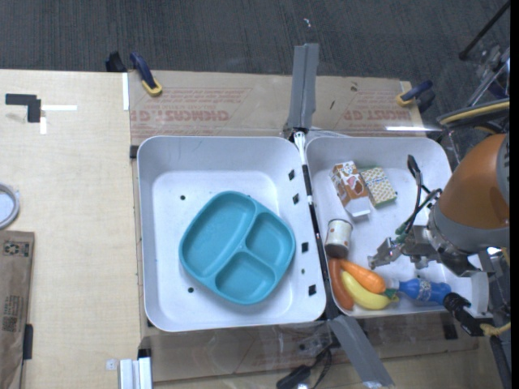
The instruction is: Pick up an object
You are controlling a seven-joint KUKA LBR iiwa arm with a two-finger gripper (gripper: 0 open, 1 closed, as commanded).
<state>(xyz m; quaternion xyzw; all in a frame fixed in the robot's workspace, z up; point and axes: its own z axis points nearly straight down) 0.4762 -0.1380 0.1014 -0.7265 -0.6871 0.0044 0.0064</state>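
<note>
The right bin holds several small items. A red and white carton and a green patterned box lie at its back. A small tin stands near the bin's left wall. An orange carrot and a yellow banana lie at the front left, with a blue bottle to their right. My gripper hangs low over the bin's middle, just above and right of the carrot, and nothing is seen in its grasp. The arm's orange band covers the bin's right side.
The left bin holds a blue divided plate. A grey divider post rises between the bins at the back. Cardboard lies behind them, held by clamps. A roll of tape sits at the far left.
</note>
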